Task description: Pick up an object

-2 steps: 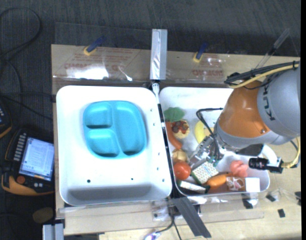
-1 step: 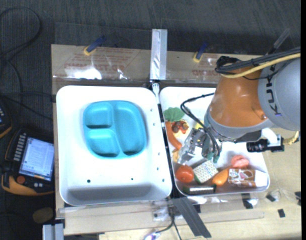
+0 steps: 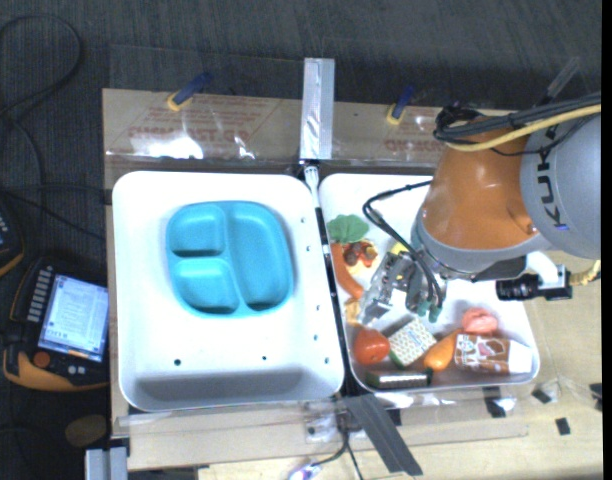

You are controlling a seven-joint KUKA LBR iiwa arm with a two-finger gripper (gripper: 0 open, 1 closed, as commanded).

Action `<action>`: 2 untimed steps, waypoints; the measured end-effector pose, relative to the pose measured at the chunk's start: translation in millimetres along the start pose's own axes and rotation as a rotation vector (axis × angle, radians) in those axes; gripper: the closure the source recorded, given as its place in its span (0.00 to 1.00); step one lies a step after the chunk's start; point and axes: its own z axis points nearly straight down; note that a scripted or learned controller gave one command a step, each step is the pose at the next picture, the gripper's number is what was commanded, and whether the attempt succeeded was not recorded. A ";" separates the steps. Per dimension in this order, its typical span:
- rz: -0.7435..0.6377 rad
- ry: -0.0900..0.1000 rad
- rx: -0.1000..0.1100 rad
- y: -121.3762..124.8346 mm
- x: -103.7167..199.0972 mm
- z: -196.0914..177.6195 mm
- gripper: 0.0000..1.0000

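Note:
My gripper [image 3: 394,290] hangs low inside the right bin [image 3: 386,190], over its left middle, under the orange wrist band. Below it lie a red tomato [image 3: 370,347], a checkered packet [image 3: 412,340], an orange carrot-like piece [image 3: 441,353] and a bottle with a red label [image 3: 491,353]. A black marker [image 3: 396,378] rests along the front wall. A green leafy toy [image 3: 346,229] and an orange-brown toy [image 3: 354,260] sit to the gripper's left. The fingers hover just above the tomato and packet, with nothing visibly held.
The left bin [image 3: 146,353] holds a blue divided tray [image 3: 229,256]. A ridge between the bins [image 3: 326,278] runs close to the gripper's left. A handheld device [image 3: 61,318] and cables lie off the bench at the left.

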 end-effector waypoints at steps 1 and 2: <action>-0.001 -0.001 0.000 0.9 -0.7 -8.9 1.00; -0.001 -0.002 -0.001 1.8 -1.5 -17.8 1.00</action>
